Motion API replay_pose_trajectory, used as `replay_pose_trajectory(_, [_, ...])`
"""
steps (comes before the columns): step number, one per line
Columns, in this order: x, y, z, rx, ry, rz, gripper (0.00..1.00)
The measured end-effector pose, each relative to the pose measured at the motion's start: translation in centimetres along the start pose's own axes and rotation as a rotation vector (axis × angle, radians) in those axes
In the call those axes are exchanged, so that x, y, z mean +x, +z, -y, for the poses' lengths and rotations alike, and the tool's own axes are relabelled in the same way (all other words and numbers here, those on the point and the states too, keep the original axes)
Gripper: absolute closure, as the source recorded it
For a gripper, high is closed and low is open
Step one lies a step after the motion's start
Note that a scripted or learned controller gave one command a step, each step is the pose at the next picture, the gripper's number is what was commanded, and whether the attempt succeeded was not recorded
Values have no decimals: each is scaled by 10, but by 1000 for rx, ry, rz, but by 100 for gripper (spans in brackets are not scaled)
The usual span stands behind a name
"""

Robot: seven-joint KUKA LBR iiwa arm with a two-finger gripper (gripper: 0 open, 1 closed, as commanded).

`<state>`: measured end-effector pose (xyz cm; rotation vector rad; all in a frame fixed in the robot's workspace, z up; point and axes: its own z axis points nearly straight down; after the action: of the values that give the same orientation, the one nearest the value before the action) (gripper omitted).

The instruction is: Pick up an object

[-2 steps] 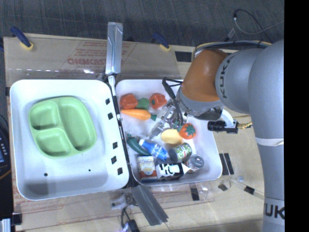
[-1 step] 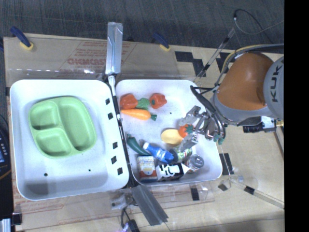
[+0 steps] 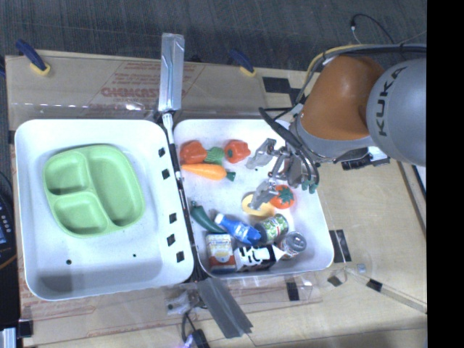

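a small orange toy tomato (image 3: 283,199) is lying near the right bin's (image 3: 316,216) right wall, just beside a yellow ring (image 3: 254,207); the gripper (image 3: 270,171) is hovering over them with its fingers spread, grasping nothing, while a green divided plate (image 3: 92,190) is sitting in the left bin (image 3: 43,270)

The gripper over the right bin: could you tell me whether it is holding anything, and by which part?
It cannot be told. The gripper hangs low over a yellow and orange toy in the right bin, but no object shows clearly between its fingers.
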<state>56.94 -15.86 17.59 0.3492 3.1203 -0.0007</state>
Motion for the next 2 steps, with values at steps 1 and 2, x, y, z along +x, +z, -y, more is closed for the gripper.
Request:
replay_pose_trajectory(1, [-15, -51, -58, 0, -197, 2, 0])
replay_pose_trajectory(2, [3, -23, 40, 0, -568, -3, 0])
